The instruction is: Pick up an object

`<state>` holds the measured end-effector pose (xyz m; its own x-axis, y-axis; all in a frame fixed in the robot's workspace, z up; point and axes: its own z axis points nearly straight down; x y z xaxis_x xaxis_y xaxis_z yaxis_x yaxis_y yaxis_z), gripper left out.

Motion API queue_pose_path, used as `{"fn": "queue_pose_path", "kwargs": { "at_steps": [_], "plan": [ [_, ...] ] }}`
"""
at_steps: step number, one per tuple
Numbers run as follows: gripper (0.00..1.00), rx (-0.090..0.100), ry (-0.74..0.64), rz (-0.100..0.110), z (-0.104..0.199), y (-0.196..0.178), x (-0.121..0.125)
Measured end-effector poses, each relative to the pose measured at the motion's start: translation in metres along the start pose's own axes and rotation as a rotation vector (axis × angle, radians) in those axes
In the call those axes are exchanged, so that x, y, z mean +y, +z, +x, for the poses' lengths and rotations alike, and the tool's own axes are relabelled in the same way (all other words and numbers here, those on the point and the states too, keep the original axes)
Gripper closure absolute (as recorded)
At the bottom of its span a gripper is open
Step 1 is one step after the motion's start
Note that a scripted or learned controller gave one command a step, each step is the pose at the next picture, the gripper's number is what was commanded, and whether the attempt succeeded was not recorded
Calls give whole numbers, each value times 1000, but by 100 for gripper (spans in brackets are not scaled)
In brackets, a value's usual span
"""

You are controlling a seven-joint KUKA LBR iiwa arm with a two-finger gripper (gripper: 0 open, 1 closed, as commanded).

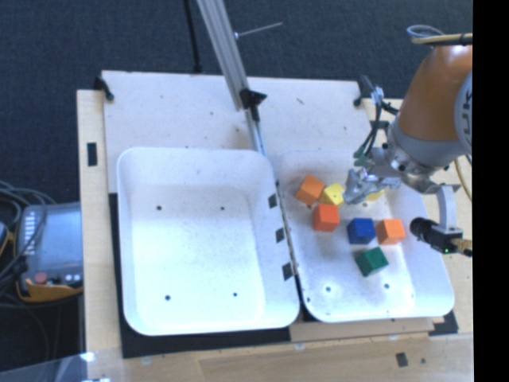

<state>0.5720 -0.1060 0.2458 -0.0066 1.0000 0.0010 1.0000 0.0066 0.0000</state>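
Green wooden cube (371,260) lies nearest in right white bin (425,293); gripper (359,188) beside small yellow block (333,194), grip state indiscernible

No readable text, labels, brand names, numbers or signs appear anywhere on the bench, bins or blocks.

Both bins, the left bin (199,237) and the right bin (413,289), look like smooth white plastic with a faint sheen and fine dark speckling. The desk (171,110) has a matt, pale top edged in light wood. The blocks, such as the blue block (361,229) and green block (371,260), appear matt and evenly coloured. The arm's orange band (437,86) is glossy, and the end effector (362,183) looks like bare grey metal. The slanted rail (223,38) is ribbed, brushed metal. The floor (48,38) reads as dark, rough carpet.
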Motion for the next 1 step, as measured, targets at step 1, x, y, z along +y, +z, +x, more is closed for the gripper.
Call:
{"fn": "queue_pose_path", "kwargs": {
  "at_steps": [1],
  "plan": [
    [100,1,-2,-1,59,-6,-3]
  ]
}}
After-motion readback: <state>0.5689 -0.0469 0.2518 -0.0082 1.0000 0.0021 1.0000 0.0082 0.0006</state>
